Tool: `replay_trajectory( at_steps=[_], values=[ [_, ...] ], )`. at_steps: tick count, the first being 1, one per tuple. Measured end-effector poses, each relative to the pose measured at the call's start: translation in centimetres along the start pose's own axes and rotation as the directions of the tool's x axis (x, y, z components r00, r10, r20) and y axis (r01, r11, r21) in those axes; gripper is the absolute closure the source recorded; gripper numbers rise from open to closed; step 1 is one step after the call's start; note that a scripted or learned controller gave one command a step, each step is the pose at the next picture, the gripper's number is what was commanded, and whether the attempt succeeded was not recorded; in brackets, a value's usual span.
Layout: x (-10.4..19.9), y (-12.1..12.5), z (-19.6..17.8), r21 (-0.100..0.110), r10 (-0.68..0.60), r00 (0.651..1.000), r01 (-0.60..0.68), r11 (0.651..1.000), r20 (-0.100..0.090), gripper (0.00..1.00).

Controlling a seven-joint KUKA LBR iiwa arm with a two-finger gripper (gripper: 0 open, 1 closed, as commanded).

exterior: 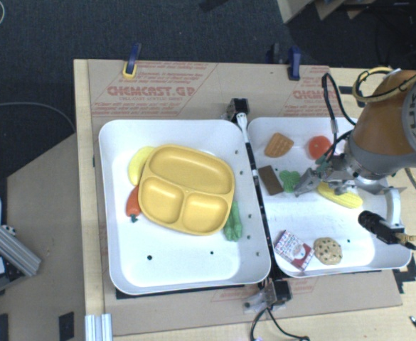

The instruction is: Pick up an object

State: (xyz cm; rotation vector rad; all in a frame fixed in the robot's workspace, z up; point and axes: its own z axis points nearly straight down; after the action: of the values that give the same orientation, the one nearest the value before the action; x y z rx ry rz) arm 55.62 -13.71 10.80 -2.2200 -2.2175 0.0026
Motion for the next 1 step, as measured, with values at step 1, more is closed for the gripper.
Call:
replay_trajectory(
  at_steps=[1],
  values=[
    [-0.41,0.41,1.64,-0.017,0.002,1.000,-0.002,1.000,0.010,0.00]
  ],
)
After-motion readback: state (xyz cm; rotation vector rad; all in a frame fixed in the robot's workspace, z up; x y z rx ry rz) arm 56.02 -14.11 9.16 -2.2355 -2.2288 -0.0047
